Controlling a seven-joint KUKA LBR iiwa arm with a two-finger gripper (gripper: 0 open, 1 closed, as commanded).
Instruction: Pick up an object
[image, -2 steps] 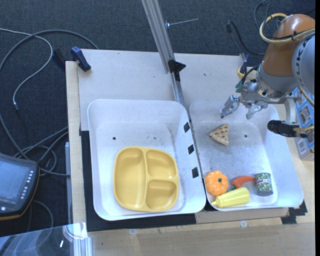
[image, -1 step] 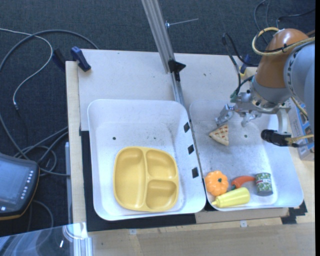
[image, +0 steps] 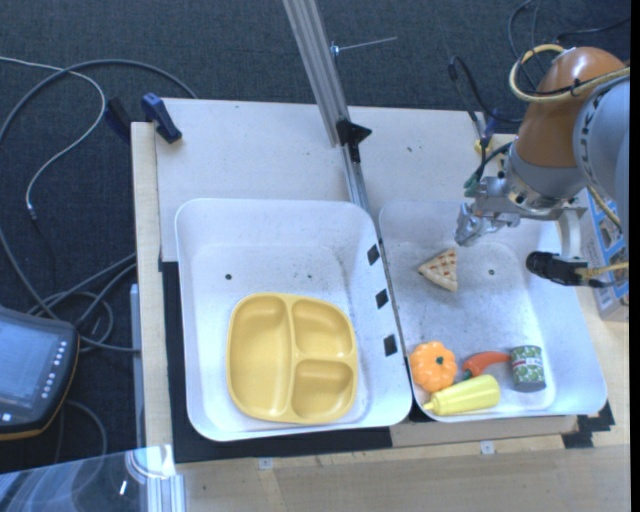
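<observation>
We look down on a bench bearing two shallow white bins side by side, and we see the grey arm with its orange band (image: 565, 95) reaching in from the right over the right bin (image: 560, 320). Its gripper (image: 470, 232) hangs above the upper part of that bin, up and to the right of a wedge-shaped toy pizza slice (image: 440, 270) that lies on the bin floor; we see nothing caught in the gripper, and from this angle we cannot tell whether it is spread or closed. The slice sits near the bin's left wall, well apart from the cluster along the bottom edge. There we find an orange toy pumpkin (image: 433, 365) in the lower left corner, a yellow toy corn cob (image: 465, 397) lying just beneath and to its right, a small red-orange carrot-like piece (image: 487, 361) between the pumpkin and a small green-labelled can (image: 527, 367) standing upright further right. In the left bin (image: 200, 250) rests a yellow divided plate (image: 293, 357) with three compartments, set in the lower middle of the bin. A silver metal rail (image: 325, 75) slants down from the top toward the seam between the bins, and a blue clamp (image: 160, 117) sits at the bench's upper left corner.
</observation>
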